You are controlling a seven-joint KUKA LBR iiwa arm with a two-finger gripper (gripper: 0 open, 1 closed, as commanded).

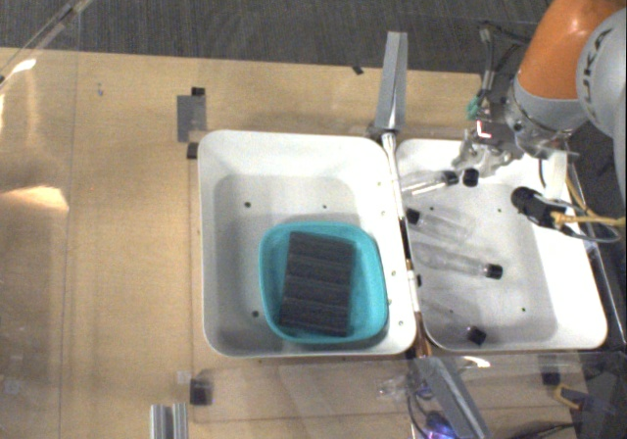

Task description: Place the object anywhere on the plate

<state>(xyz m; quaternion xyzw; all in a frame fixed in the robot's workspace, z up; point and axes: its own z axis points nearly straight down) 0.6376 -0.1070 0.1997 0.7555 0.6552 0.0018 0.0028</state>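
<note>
Camera view, looking down: pincer [473, 155] hangs over the 12 o'clock rim of the right bin [578, 329], under the orange-banded arm [568, 35]; whether it is spread or closed cannot be told, and nothing is seen held in it. Left bin [225, 231], at 9 o'clock from the pincer, holds the teal plate [274, 261] toward its 6 o'clock side, and the dark ribbed block [317, 282] lies flat on that plate, well apart from the pincer. Judgement: block looks like foam or rubber, light, somewhat soft, matte so not slippery, not fragile; best taken across its short width, at mid-length. Clear tubes [456, 261] with black caps lie in the right bin. Counter [98, 231] is pale wood.
</note>
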